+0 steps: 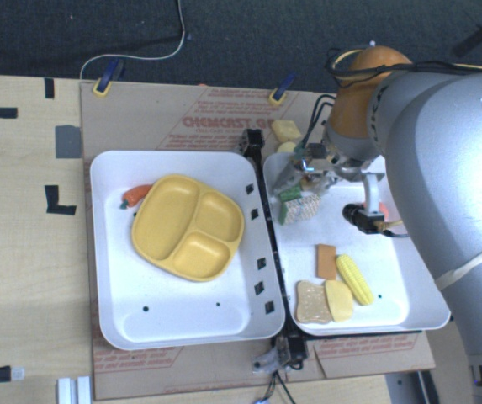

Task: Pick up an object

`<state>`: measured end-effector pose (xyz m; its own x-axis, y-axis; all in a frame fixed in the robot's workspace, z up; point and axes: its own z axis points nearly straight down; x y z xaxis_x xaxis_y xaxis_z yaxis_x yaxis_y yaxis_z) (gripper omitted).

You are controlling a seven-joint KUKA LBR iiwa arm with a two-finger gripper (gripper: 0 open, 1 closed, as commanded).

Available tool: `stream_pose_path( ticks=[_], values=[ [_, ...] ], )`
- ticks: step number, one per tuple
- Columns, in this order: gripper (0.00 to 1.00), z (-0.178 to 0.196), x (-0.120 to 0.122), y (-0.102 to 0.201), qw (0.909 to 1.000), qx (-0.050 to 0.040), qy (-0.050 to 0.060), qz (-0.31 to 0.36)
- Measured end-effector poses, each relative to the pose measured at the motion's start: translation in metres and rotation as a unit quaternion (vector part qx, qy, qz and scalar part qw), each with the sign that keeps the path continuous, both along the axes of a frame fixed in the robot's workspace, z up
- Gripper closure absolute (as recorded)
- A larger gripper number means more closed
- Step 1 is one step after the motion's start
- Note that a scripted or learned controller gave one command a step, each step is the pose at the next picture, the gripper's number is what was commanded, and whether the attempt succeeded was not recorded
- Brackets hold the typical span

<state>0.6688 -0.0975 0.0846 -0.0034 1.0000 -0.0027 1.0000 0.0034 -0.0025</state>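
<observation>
I see the arm (pixel 438 167) coming in from the right, its grey bulk covering the right bin's far right corner, the orange band (pixel 367 91) above the wrist, and the gripper (pixel 301 173) lowered over the far left part of the right bin (pixel 392 310); I cannot tell whether it is open or closed, or whether it has hold of anything, since the wrist hides that part; from left to right, the left bin (pixel 182 310) holds two things: one orange carrot-like piece (pixel 136 194) at its far left, partly tucked under one yellow divided plate (pixel 188 226) that lies tilted across the bin's middle; in the right bin I count one pale yellow block (pixel 285 130) at the far edge, one green and whitish item (pixel 297 204) just beneath the gripper, too blurred for me to name, then a near cluster of four: one tan bread slice (pixel 311 302), one brown slab (pixel 325 261), one pale yellow wedge (pixel 339 300) touching the bread, and one yellow corn cob (pixel 354 279) lying slantwise beside the wedge
</observation>
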Motion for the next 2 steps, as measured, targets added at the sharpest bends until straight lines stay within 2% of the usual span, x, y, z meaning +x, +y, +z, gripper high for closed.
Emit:
stream_pose_path(
  ticks=[1, 2],
  values=[
    [0.0, -0.0001, -0.0008, -0.0138, 1.0, 0.0005, -0.001, -0.002],
    [1.0, 0.0093, -0.0013, -0.0129, 1.0, -0.0001, 0.0, 0.0]
  ],
)
